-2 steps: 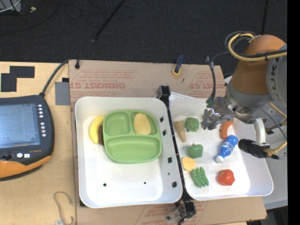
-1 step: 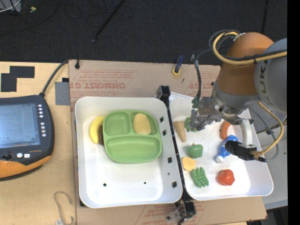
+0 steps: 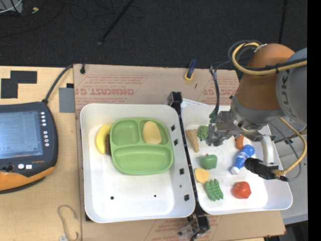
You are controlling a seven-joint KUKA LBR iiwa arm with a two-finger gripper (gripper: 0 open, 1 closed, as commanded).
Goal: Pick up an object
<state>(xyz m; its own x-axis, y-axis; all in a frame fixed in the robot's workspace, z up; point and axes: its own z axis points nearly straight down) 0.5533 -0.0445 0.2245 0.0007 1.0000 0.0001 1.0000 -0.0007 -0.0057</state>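
1. reaching in over the right bin (image 3: 281, 202), the gripper (image 3: 216, 134) sits low near the bin's upper left part; whether it is parted or closed cannot be made out, nor whether it grips anything.
2. just beside it lie a green broccoli piece (image 3: 202, 132) and a tan cone (image 3: 192, 139).
3. below sit a green pepper (image 3: 208, 161), a yellow piece (image 3: 201, 175), a ridged green item (image 3: 214, 189), a red tomato (image 3: 242, 190) and a blue-and-white bottle (image 3: 242, 158).
4. the left bin (image 3: 130, 200) holds a green divided plate (image 3: 140, 145) and a banana (image 3: 102, 138).
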